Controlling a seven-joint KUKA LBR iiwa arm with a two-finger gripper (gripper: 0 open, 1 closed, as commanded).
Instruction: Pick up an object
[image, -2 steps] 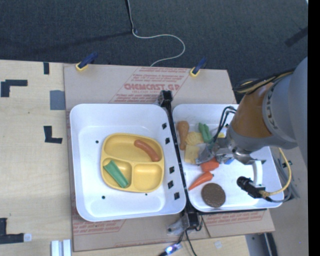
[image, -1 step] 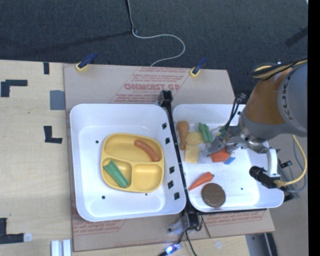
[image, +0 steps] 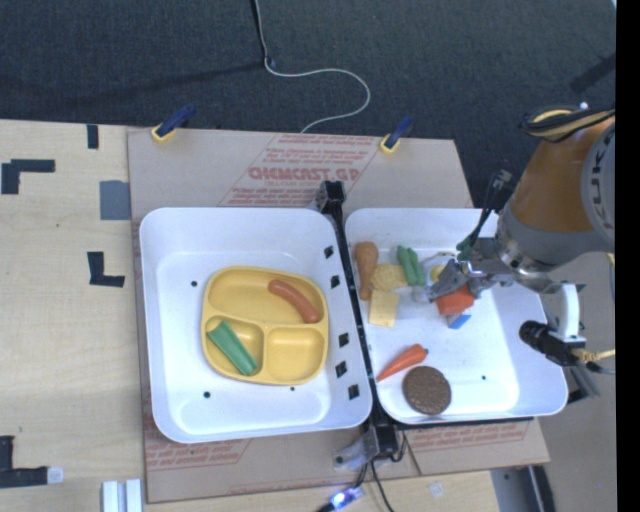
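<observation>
Two shallow white bins side by side on a cardboard-covered surface (image: 290, 165). Left bin (image: 165, 300) carrying a yellow divided plate (image: 300, 352), with a sausage (image: 297, 299) in the upper compartment and a green pickle-like piece (image: 232, 346) in the lower left one. Grey arm (image: 560, 200) reaching in from the right over the right bin (image: 500, 385). Hand (image: 452, 290) lowered among the toys, right at a red piece (image: 457, 302) and a blue piece (image: 458, 320); released or clenched, cannot tell. Nearby: brown round cookie (image: 427, 389), carrot (image: 402, 361), yellow cheese block (image: 383, 309), tan drumstick-like piece (image: 366, 263), green pepper-like piece (image: 409, 265).
</observation>
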